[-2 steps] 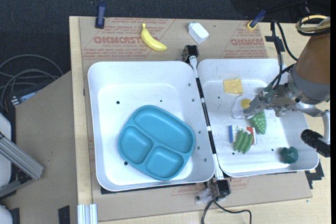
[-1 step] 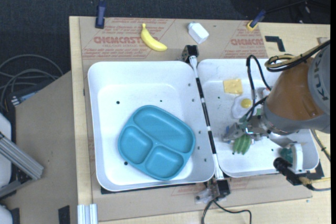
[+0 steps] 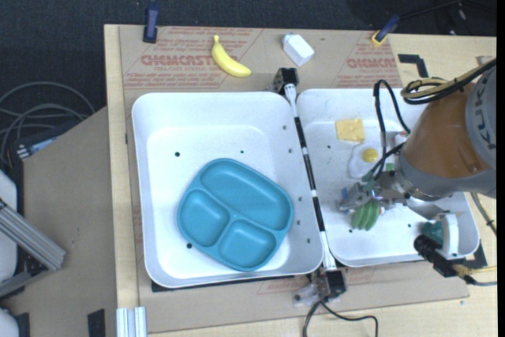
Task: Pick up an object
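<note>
In the right bin (image 3: pixel 341 247), my gripper (image 3: pixel 361 200) hangs low on the end of the grey arm with its orange band. A green ridged object (image 3: pixel 365 215) lies directly beneath and against the gripper tip. A yellow square piece (image 3: pixel 349 129) rests toward the bin's far side. A pale yellow and white round object (image 3: pixel 366 157) sits just behind the gripper. A teal and white object (image 3: pixel 439 234) lies at the bin's near right, under the arm's wrist.
The left bin (image 3: pixel 158 130) holds a blue divided plate (image 3: pixel 235 213). On the bench behind the bins lie a banana (image 3: pixel 230 59) and a white block (image 3: pixel 298 50). The arm's black cables (image 3: pixel 384 118) loop over the right bin's far side.
</note>
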Tool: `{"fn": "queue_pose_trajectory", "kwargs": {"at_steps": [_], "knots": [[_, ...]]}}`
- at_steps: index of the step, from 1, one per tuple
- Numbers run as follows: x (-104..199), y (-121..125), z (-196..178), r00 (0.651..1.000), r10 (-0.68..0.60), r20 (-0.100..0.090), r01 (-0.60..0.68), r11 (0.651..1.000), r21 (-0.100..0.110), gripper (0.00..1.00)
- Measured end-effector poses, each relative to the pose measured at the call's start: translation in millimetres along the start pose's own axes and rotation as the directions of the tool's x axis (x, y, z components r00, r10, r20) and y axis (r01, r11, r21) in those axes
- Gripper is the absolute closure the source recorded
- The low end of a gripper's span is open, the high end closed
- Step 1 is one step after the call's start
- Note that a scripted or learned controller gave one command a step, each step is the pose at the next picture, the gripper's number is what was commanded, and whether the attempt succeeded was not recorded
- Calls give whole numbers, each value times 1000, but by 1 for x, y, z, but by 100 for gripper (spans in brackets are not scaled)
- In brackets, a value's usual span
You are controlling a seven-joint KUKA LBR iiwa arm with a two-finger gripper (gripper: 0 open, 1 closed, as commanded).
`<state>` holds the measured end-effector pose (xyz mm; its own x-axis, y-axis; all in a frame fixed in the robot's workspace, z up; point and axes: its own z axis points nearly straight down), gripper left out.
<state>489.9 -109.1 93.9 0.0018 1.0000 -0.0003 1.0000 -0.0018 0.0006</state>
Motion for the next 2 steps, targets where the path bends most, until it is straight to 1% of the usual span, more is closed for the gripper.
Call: {"fn": "queue_pose_trajectory", "kwargs": {"at_steps": [1, 2], "knots": [[88, 15, -91, 1000, -4, -2, 4, 1000, 0, 100], [125, 15, -96, 1000, -3, 0, 3, 1000, 0, 100]]}}
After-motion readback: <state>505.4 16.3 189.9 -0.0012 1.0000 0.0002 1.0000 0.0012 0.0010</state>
